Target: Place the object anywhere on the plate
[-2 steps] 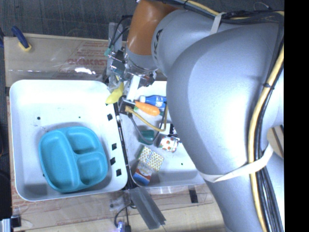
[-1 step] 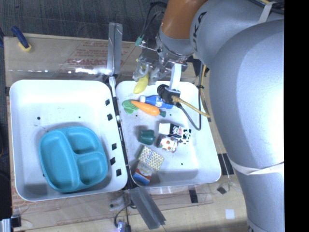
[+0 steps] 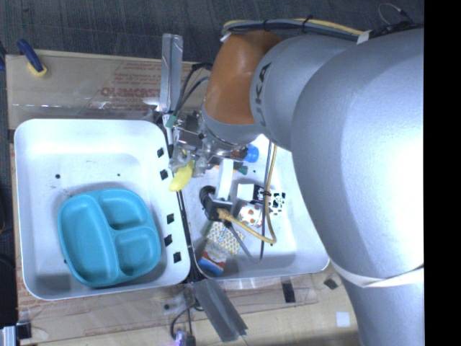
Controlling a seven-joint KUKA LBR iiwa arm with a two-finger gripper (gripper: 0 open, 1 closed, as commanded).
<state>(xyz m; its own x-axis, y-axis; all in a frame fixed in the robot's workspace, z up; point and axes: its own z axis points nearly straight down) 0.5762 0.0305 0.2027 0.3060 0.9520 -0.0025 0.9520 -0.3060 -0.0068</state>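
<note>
Here the yellow object [image 3: 180, 178] hung over the seam between the bins, at three o'clock from the plate [image 3: 109, 235], its long axis running from one o'clock down to seven. The gripper [image 3: 189, 163] was clenched on its upper end, above the rim.

The sectioned light-blue plastic plate [image 3: 108, 236] looks smooth, with a soft sheen. The two shallow white plastic bins [image 3: 43, 150] are smooth and faintly glossy. The big grey robot arm [image 3: 360, 143] has a smooth, satiny painted shell, and its orange band [image 3: 234, 78] looks slightly shiny. The pale wooden desk [image 3: 94, 78] seems matt under a clear, glossy film. The small yellow object [image 3: 180, 179] at the hand [image 3: 189, 157] looks like smooth plastic.
</note>
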